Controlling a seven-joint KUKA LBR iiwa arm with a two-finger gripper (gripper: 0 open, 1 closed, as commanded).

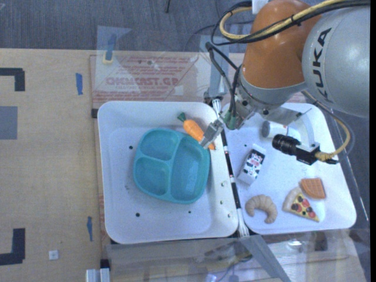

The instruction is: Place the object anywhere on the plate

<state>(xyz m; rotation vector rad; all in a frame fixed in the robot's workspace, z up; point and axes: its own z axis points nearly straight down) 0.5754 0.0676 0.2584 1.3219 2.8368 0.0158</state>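
My hand (210, 136) sits at the upper right rim of the teal divided plate (171, 165) in the left bin (117, 216), right over the toy carrot (192, 128). The carrot lies just off the plate's top right edge, touching or nearly touching the rim, with its long axis running from the green top at upper left down to the orange tip at lower right. My fingers come down onto its lower right end, but whether they are apart or closed on it, I cannot tell; the tips blur into the orange. The plate lies down-left of my hand, very near, so I judge the move is a short carry down and left over the rim into the large compartment. Plenty of room there, all three compartments bare. Tight side is the divider between the bins, just right of my hand. The right bin (343, 213) holds a small milk carton (252, 165), croissant (262, 208), pizza slice (302, 205) and an orange waffle-like piece (313, 187), all well apart from the carrot and out of the path. The worktop (47, 157) is to the left, not needed.
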